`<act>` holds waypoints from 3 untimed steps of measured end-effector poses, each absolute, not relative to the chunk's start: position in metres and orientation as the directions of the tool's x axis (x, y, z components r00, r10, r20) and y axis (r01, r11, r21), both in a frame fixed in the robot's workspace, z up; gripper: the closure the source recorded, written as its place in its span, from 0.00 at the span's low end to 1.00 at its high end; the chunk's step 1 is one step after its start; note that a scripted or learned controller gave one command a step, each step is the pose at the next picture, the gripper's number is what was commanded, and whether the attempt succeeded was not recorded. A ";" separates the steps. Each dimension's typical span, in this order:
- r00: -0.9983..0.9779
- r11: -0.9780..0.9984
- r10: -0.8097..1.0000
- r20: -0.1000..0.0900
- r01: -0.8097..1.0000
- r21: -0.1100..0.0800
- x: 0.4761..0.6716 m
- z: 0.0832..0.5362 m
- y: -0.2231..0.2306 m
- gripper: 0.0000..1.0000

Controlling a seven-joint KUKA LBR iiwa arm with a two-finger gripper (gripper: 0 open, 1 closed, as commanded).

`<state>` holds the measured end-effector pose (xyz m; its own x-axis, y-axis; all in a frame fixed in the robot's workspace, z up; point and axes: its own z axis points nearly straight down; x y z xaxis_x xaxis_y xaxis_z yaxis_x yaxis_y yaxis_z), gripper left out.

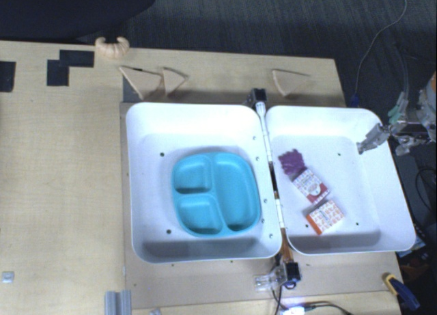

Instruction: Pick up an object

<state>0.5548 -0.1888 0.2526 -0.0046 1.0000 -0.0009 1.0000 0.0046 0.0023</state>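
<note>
My gripper hangs at the right bin's far right rim; I cannot tell its state. The packets lie mid-bin beside a purple scrap. They look light, flat and slick, so I'd pinch a packet across its short edges.

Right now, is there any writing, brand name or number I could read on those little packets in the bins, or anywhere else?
No text can be read here.
Upper packet, right bin: red and white print, too blurred to read.
Lower packet, orange and white: printed pattern, too small to read.
Purple item: no lettering visible.
Blue divided tray, left bin: plain, unmarked.
Gripper at the right bin's edge: no label discernible.
</note>
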 end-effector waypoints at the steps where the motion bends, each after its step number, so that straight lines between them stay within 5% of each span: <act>1: -0.006 0.006 1.000 -0.001 1.000 0.007 0.581 0.086 -0.174 0.00; 2: -0.002 0.002 1.000 -0.001 1.000 0.007 0.499 0.087 -0.145 0.00; 3: -0.003 0.003 1.000 -0.003 1.000 0.015 0.501 0.099 -0.145 1.00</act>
<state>0.5011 -0.1451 0.0989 -0.0026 1.0000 -0.0034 0.9999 0.0026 0.0149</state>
